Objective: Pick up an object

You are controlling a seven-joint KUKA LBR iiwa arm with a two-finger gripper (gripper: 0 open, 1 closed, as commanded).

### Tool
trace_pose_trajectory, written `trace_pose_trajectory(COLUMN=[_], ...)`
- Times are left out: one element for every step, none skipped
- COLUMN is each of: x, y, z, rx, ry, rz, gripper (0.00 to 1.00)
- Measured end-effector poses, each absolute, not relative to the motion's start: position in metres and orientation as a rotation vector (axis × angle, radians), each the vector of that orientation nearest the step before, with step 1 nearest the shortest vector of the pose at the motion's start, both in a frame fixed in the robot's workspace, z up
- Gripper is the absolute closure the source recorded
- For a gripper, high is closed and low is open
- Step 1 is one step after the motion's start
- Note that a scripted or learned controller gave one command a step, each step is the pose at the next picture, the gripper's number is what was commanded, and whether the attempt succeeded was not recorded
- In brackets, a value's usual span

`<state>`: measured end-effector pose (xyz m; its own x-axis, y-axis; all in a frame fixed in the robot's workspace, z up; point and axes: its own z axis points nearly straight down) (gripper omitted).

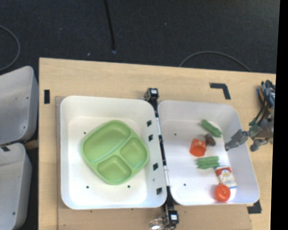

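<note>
Overhead, the gripper [244,139] is seen at the right rim of the right bin [179,185], its fingers spread and nothing held between them. Inside that bin are scattered a green pod [211,128], a small brown piece [210,139], an orange cup [198,147], a second green pod [207,162], a small white packet [225,175] and a red ball [222,193]. A green divided plate [114,152] is laid in the left bin [69,180] on the bench [98,79].
</note>
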<state>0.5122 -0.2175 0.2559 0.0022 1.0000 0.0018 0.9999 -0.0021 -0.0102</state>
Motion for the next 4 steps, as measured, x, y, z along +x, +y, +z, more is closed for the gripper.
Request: trace_pose_trajectory(x=[0.515,0.507,0.498,0.499], y=[-0.217,-0.212,-0.21,-0.212], z=[0.262,0.207,0.159,0.109], rx=[-2.221,-2.222,-2.222,-2.23], ry=[-2.224,-2.22,-2.218,-2.223], rz=[0.001,0.002,0.004,0.0], gripper=[0.0,0.0,0.0,0.0])
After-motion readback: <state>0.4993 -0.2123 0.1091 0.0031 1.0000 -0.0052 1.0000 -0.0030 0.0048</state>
